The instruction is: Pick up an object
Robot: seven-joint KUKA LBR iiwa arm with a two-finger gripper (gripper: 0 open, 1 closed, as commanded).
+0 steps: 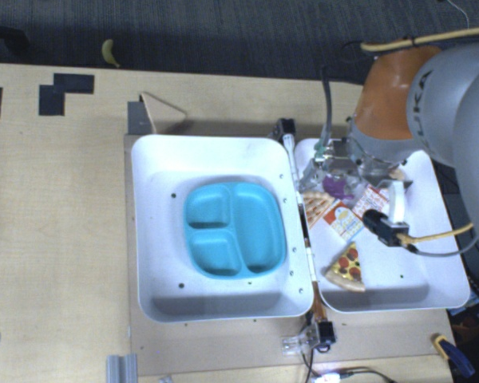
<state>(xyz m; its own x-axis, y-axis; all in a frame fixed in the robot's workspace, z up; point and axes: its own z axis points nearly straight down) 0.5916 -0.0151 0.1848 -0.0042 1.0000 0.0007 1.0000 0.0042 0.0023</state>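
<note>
Several small things crowd the right bin (431, 290) under the end effector (335, 170), whose grip state I cannot tell, so closing near the purple toy (334, 186) risks snagging the neighbouring card (347, 220) instead.

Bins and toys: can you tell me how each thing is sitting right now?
Left bin: holds the blue tray.
Blue tray: lying flat, right way up, three compartments.
Right bin: holds the small items.
Pizza slice: lying flat, apart from the gripper.
Purple object: lying under the gripper.
Gripper: low over the right bin's far left corner.
</note>
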